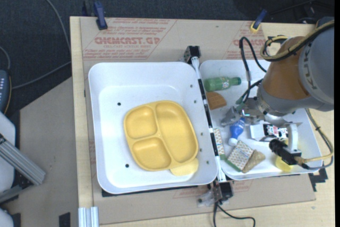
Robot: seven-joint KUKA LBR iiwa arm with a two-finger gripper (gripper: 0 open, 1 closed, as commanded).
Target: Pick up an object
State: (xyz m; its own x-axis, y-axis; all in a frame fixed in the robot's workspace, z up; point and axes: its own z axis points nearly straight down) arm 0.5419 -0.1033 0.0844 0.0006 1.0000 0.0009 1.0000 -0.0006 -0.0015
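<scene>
The gripper [235,115] is low in the right bin [313,130], near its middle left, under the grey and orange arm. Right below it lies a small blue-and-white bottle [236,132]. A brown bread-like piece [215,99] sits just up and left of it. A green bottle [222,83] lies on its side at the bin's far end. A checkered packet [240,155] and a tan wedge [256,159] rest near the front wall. Nothing is visibly held.
The left bin [106,82] holds a yellow divided tray [161,134] with a pale yellow disc [184,168] at its front corner. A narrow printed box [218,141] lies along the divider between the bins. The arm covers the right bin's right half.
</scene>
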